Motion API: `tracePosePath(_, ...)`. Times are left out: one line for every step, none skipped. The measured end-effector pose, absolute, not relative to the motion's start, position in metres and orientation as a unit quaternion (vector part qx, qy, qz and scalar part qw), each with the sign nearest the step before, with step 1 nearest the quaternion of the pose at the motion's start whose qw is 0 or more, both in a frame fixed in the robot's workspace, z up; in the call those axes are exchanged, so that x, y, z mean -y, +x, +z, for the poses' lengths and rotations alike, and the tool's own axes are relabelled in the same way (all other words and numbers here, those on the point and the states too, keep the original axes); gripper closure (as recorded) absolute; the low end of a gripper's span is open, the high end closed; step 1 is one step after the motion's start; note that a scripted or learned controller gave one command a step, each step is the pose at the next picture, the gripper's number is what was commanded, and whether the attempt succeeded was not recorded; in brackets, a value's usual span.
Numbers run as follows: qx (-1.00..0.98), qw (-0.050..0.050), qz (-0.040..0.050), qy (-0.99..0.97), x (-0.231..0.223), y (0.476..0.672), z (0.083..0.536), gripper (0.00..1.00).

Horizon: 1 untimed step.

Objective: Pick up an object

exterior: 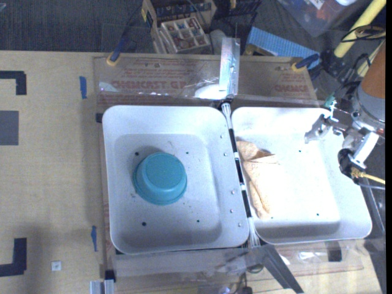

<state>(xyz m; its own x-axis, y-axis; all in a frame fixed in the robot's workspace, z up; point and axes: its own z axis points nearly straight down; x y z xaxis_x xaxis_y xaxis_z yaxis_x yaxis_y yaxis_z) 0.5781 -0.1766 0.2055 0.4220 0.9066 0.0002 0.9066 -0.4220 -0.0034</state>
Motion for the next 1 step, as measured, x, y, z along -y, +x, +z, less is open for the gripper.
tracePosePath(0.529,0.001,0.0009,-0.849,0.1249,0.6279,0.0988,0.00)
